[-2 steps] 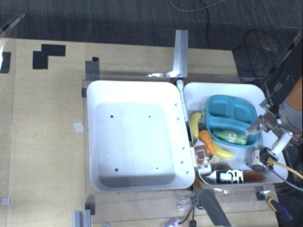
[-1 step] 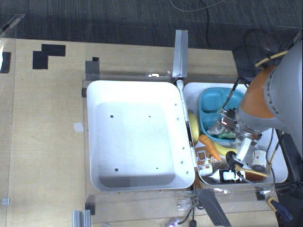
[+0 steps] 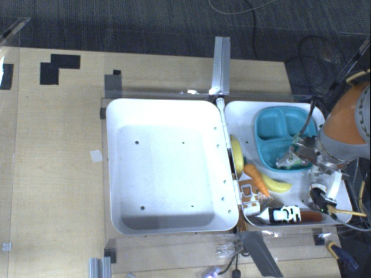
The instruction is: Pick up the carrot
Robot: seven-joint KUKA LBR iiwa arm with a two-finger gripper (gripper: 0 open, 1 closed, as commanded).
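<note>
Carrot, small, orange and tapered (image 3: 256, 178), lies unlifted in the right shallow white bin (image 3: 242, 119), beside a yellow banana (image 3: 278, 185). The grey gripper (image 3: 291, 156) hovers nearby over a teal divided plastic tray (image 3: 275, 126); whether it is open or closed cannot be told. The grasp is yet to come. Both bins sit on a pale wooden desk (image 3: 58, 155), with dark carpet (image 3: 145, 16) beyond.

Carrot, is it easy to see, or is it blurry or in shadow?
Camera view: the carrot is evenly lit, a little soft, clearly orange; a grey shadow lies along the near edge of the left bin; no harsh glare.
</note>
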